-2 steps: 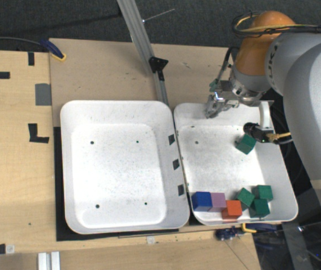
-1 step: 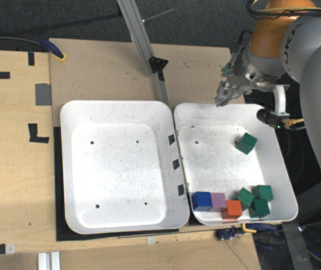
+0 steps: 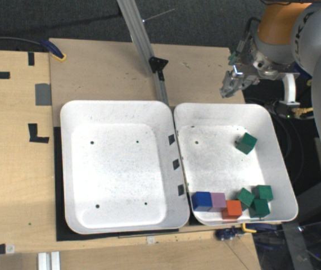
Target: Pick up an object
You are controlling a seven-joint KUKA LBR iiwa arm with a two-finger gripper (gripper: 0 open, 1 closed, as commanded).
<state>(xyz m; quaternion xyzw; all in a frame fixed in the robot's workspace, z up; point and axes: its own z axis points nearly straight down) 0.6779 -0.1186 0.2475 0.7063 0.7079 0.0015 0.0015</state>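
My gripper (image 3: 231, 87) hangs above the far edge of the right bin (image 3: 272, 120), past its back rim, with nothing visible between its fingers. A lone green block (image 3: 246, 143) lies in the right bin's upper right part, below and a little right of the gripper. Along that bin's near edge sit a blue block (image 3: 202, 201), a lilac block (image 3: 218, 200), an orange block (image 3: 233, 208) and three more green blocks (image 3: 260, 207) bunched together.
The left bin (image 3: 70, 151) sits beside the right one, sharing a middle rim. A slanted metal pole (image 3: 143, 38) rises from the bins' far junction. The arm's grey and orange wrist (image 3: 281, 27) fills the upper right corner.
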